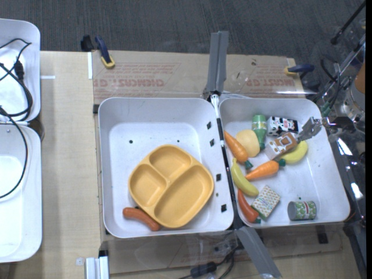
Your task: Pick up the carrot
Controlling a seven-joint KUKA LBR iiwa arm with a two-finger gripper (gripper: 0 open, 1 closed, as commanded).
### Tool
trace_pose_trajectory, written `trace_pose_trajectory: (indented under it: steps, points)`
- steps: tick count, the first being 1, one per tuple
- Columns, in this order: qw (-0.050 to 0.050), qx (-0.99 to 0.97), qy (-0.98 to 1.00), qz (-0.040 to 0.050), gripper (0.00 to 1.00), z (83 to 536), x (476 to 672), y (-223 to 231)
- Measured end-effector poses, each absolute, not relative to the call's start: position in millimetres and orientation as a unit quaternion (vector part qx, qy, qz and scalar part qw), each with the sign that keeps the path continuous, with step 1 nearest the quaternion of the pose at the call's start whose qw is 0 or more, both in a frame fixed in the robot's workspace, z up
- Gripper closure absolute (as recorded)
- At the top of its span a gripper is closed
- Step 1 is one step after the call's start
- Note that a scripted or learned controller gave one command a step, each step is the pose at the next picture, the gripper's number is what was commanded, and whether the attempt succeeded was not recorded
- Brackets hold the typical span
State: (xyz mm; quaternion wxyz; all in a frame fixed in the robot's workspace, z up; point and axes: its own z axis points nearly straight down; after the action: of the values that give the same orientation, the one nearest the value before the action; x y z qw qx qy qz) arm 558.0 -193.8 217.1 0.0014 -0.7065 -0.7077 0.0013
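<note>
Right bin [325,173], carrot [264,169] mid-clutter, tool [311,128] near rim

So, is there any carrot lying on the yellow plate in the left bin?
No, the yellow plate bears nothing; the carrot lies in the right bin among other toy foods.

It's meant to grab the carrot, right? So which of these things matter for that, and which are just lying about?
For the job: carrot with green top, a similar orange piece that may also count, gripper, right bin.

Lying about: banana, bottle, can, box, plate, sausage, left bin.
</note>
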Motion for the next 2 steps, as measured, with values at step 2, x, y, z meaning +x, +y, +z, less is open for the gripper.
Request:
trace_pose_trajectory:
  steps: [2]
  points:
    - [0.001, -0.682, -0.731, 0.0007, 0.0, 90, 549.5, -121]
